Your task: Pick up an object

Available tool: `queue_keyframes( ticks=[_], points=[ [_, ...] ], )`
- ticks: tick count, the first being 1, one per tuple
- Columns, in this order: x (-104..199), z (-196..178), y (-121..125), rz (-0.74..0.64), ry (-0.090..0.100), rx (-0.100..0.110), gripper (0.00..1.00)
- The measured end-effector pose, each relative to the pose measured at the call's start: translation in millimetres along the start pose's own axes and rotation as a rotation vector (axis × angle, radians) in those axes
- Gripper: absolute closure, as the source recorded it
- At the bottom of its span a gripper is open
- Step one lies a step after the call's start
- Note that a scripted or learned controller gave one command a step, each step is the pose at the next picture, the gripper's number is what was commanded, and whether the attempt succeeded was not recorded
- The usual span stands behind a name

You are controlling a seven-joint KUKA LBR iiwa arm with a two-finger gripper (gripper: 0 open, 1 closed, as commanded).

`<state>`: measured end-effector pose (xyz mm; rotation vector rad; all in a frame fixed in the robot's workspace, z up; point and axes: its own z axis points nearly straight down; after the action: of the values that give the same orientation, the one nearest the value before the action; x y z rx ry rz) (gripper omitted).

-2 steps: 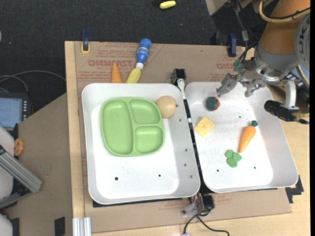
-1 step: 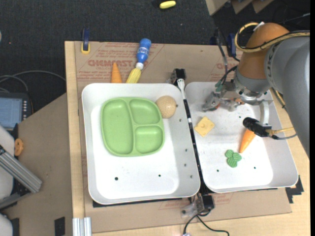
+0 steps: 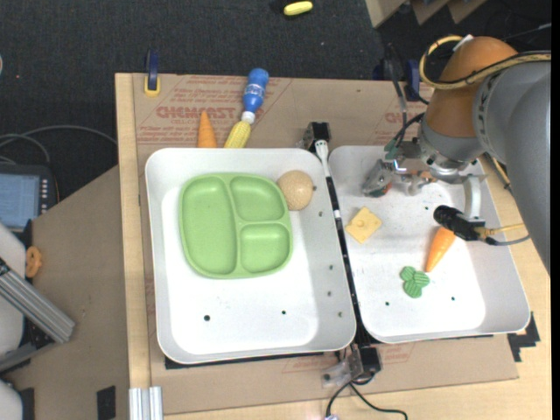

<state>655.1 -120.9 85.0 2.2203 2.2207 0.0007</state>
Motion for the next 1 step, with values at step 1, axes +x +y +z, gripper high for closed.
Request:
queue_keyframes(
  ticks=[1],
  points=[
    [15.8,0.0,12.2,-0.002,0.0,-0.002,0.0]
  ],
)
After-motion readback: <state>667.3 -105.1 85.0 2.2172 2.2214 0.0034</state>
